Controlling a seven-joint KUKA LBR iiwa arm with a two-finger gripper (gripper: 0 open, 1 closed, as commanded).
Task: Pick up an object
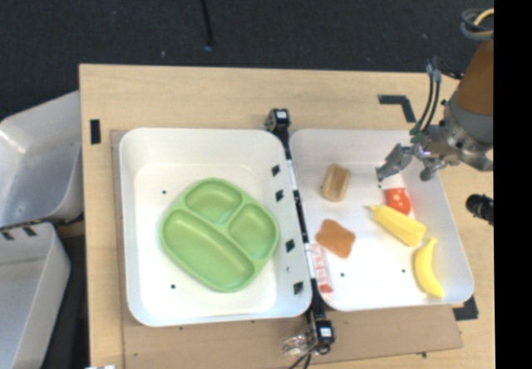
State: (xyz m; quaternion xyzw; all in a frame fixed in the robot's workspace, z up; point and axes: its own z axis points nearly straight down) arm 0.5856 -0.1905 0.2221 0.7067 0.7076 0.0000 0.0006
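Objects for picking lie in the right shallow white bin (465,280), and the tool (409,163) hangs over the upper right part of this bin. Its two grey fingers (391,166) are spread apart — nothing is between them, so it holds nothing. The grey arm with the orange band (475,89) comes in from the right edge, above the bin's far corner.

Just below the tool lies a small red block with a white mark (398,199). It touches the upper end of a yellow corn cob toy (398,224), which lies at a slant. Near the corn, toward the bin's lower right corner, is a yellow plastic banana (427,268). To the left of the tool, well apart from it, lies a tan bread-like piece (335,183). Below that one is an orange-brown flat piece (335,238). A small red and white packet (320,268) lies along the bin's left wall.

The left shallow white bin (133,292) holds a light green plastic plate with three compartments (218,233), near its middle. Both bins stand side by side on the pale wooden surface (183,93) — a row of black clips (289,218) runs where the two bins meet.
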